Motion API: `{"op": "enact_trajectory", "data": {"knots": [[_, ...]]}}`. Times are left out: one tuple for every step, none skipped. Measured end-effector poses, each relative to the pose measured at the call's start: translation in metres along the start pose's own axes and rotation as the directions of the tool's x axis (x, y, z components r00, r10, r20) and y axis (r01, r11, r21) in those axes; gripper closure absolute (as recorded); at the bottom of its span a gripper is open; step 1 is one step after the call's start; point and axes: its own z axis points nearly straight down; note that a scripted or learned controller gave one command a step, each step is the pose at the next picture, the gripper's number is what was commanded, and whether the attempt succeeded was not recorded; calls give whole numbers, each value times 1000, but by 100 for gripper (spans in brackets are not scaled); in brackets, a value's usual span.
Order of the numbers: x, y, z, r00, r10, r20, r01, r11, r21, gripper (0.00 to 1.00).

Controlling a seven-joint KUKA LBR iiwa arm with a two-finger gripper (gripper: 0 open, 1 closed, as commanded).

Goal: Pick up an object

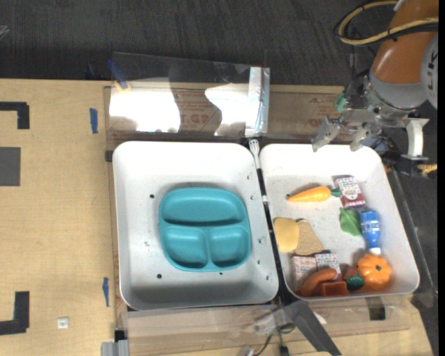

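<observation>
Gripper (342,138), fingers spread and empty, is poised over the right bin's (278,161) far rim; the carrot (310,195) (long axis roughly left–right) lies nearest, below-left.

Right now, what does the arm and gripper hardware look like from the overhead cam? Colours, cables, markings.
The arm shows a rounded orange section with a grey-white housing beside it. A yellow cable loops behind it at the top of the view. Below sits a grey metal wrist block with a small teal-green part on its left side. The gripper has two thin grey metal fingers. No readable markings.
</observation>
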Motion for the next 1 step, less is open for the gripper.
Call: {"op": "enact_trajectory", "data": {"knots": [[-36, -59, 142, 996, -93, -1, 93, 996, 4, 0]]}}
